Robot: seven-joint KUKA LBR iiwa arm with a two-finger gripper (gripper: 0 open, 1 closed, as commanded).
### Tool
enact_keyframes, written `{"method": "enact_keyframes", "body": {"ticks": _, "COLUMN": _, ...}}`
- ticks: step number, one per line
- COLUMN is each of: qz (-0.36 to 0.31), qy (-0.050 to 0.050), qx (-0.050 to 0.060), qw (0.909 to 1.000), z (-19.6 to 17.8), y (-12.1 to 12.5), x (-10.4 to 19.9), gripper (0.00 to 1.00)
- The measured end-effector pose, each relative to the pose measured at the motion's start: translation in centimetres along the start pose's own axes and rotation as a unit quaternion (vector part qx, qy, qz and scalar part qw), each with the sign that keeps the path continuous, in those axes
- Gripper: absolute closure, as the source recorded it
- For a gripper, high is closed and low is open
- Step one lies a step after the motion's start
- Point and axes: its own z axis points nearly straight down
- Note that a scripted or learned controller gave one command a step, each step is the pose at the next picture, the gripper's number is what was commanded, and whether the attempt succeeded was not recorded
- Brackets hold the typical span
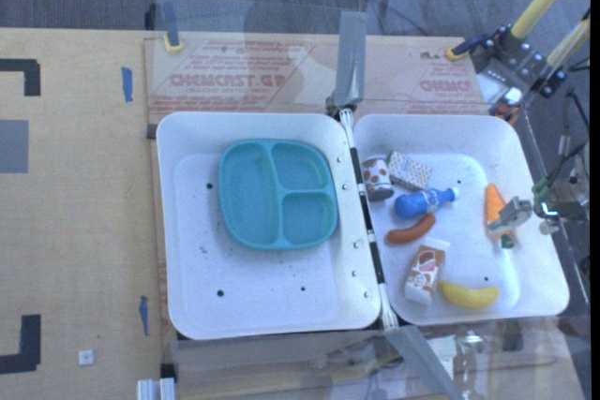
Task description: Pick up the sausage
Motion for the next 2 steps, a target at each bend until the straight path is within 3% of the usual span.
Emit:
{"method": "enact_keyframes", "body": {"ticks": 1, "qz": 0.085, "qy": 0.005, "qx": -0.002, "qw": 0.9963, "z": 10.63, "y": 6.31, "x": -1.22, "gripper": 0.00}}
{"method": "enact_keyframes", "body": {"ticks": 2, "qz": 0.087, "qy": 0.002, "qx": -0.002, "qw": 0.9962, "z": 9.70, "y": 6.21, "x": -1.53, "gripper": 1.00}}
